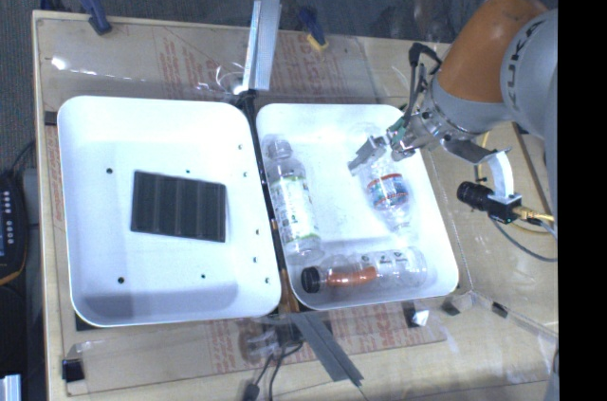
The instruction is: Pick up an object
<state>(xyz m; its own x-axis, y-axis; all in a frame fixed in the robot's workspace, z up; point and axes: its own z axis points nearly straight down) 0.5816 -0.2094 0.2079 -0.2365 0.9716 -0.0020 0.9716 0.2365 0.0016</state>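
Wooden tabletop on dark carpet, blue clamps along the far edge. Left bin holds a black pad. Right bin has three clear bottles: one along the left wall, long axis near-far; one along the near wall, black cap pointing left; one angled under the end effector. Can't tell its opening.

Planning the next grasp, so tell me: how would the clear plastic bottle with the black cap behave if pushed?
The clear plastic bottle with the black cap lies on its side, so it would probably roll. It looks mostly empty, likely light. Smooth plastic may slip.
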